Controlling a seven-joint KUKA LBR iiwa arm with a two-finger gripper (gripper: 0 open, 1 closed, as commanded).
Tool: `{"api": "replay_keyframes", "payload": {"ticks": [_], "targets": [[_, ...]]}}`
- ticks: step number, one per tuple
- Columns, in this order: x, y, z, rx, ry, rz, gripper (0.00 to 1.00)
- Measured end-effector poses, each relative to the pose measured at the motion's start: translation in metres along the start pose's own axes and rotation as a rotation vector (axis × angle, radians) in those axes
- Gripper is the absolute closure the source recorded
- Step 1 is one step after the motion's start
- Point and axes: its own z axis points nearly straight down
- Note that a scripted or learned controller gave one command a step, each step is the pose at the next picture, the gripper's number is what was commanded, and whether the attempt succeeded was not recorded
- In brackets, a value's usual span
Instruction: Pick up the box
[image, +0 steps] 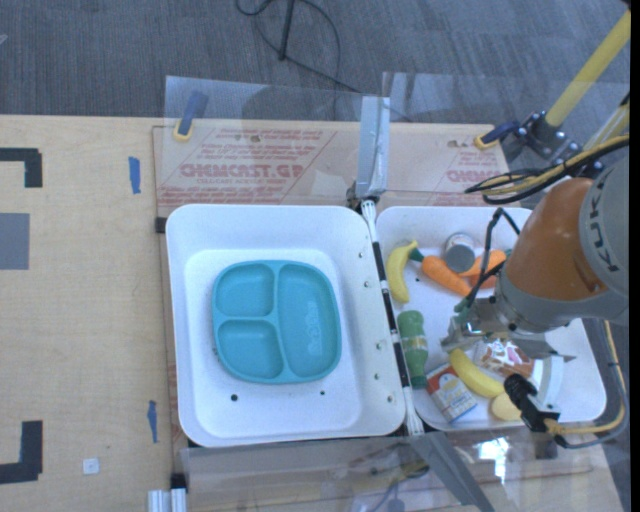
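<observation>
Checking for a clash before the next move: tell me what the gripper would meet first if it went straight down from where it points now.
Probably the banana right under the gripper, rather than the box beside it; depth is unclear from above.

Taking the teal divided plate (277, 322) in the left bin (190, 240) as the landmark, the right bin (420, 222) beside it holds a banana (400, 270), carrot (445, 275), green bottle (412, 345), small box (452, 395) and the arm's gripper (478, 335) hovering low.
</observation>
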Motion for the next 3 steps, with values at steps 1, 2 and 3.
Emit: {"api": "replay_keyframes", "payload": {"ticks": [1,2,3], "targets": [[-0.002,0.000,0.000,-0.002,-0.002,0.002,0.00],[-0.013,0.056,0.020,-0.009,-0.004,0.019,0.00],[-0.003,-0.002,0.020,-0.013,-0.004,-0.116,0.00]]}}
